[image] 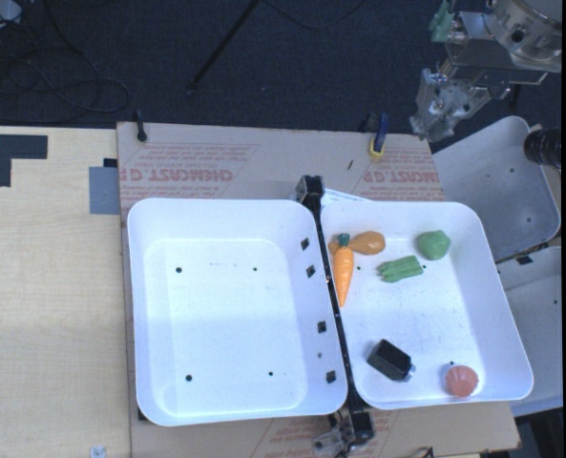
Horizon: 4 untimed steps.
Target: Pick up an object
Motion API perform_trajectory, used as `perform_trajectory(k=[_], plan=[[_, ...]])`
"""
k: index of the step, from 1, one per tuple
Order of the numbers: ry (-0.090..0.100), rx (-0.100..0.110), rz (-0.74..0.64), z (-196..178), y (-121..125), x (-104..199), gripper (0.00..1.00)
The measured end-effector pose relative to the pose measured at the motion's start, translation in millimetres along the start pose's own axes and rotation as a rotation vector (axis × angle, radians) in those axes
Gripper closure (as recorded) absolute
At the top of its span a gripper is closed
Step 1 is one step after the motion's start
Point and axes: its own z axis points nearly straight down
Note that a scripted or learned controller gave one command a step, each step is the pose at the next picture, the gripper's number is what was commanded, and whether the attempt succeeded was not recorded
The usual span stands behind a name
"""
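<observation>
A: Jaws point(442, 113) sit high at upper right, above the counter edge and well apart from both bins. Can't tell if they're apart or together, too blurry. Nothing between them that I can see.

B: Targets?

A: All in the right bin point(497, 284). Toy carrot point(343, 270) lies against the divider, an orange lump point(366, 243) touching its top end. Green long piece point(399, 269) mid-bin, green round piece point(434, 244) just beside it toward the back. Black block point(390, 360) near the front, pink-red ball point(461, 381) in the front right corner.

B: Best pick?

A: My call: the black block or the green long piece. Each sits free with bare floor around it. Come straight down, centre over it, close across the narrow side.

B: Hazards?

A: Carrot hugs the divider point(323, 284), so one finger likely hits the wall. Ball is close to the corner rim and may roll. Left bin point(139, 303) is no help. Yellow clamp point(379, 145) at the back edge stands near the descent path.
</observation>
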Motion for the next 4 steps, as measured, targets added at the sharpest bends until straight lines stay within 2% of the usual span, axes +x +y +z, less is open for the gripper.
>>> perform_trajectory(k=[1,2,3,4], plan=[[0.002,0.000,-0.002,10.5,-7.3,65.6,1.00],[0.002,0.001,-0.003,12.2,-28.0,138.4,1.00],[-0.001,0.006,-0.003,80.8,-45.7,217.8,1.00],[0.003,-0.009,0.001,5.1,-39.3,213.5,1.00]])
